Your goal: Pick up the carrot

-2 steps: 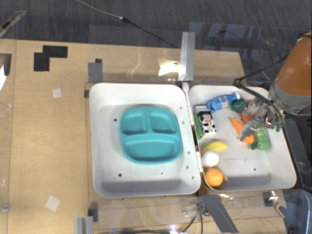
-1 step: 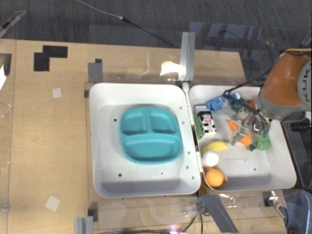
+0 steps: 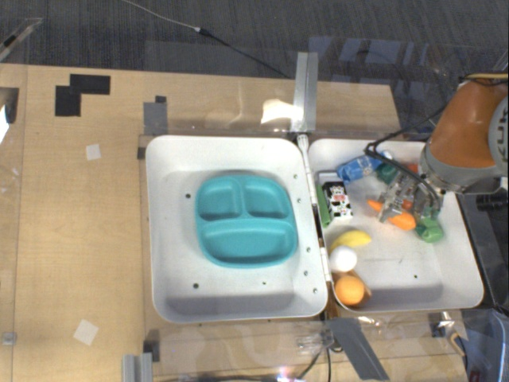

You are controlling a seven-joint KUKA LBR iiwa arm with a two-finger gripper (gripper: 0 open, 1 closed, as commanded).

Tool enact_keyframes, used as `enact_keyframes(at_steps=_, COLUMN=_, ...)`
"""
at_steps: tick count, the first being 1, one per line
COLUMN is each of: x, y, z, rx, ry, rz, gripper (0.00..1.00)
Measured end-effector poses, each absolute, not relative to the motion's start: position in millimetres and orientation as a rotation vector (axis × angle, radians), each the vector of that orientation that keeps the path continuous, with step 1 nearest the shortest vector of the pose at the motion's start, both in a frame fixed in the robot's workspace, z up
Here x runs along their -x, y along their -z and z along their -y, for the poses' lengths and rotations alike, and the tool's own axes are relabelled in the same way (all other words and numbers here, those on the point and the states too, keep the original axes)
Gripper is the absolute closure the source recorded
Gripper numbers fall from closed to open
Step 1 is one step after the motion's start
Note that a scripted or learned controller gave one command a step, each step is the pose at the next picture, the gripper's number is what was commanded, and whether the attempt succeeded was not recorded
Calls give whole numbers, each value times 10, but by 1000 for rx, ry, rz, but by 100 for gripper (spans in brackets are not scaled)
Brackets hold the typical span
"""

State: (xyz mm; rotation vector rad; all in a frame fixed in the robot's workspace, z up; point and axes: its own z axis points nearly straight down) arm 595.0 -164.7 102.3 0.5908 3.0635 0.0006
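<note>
The carrot (image 3: 404, 222) lies in the right bin (image 3: 457, 281), toward its far right side. Its orange body shows at the right and its thin tip pokes out to the left. My gripper (image 3: 403, 206) is low over the carrot's middle and hides that part. The grey arm with its orange band (image 3: 469, 130) reaches in from the right above it.
A green piece (image 3: 430, 231) sits right next to the carrot, and a blue bottle (image 3: 355, 168) lies just behind the gripper. A white and green toy car (image 3: 338, 201), a lemon (image 3: 353, 239), a white egg (image 3: 343, 259) and an orange (image 3: 350, 290) line the bin's left side. The left bin (image 3: 171, 293) holds a teal divided plate (image 3: 245, 218).
</note>
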Motion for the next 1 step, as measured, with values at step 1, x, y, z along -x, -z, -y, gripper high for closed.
enact_keyframes(at_steps=1, x=-6025, y=-1824, z=1084, rx=-1115, ry=-7, rz=-2923, gripper=100)
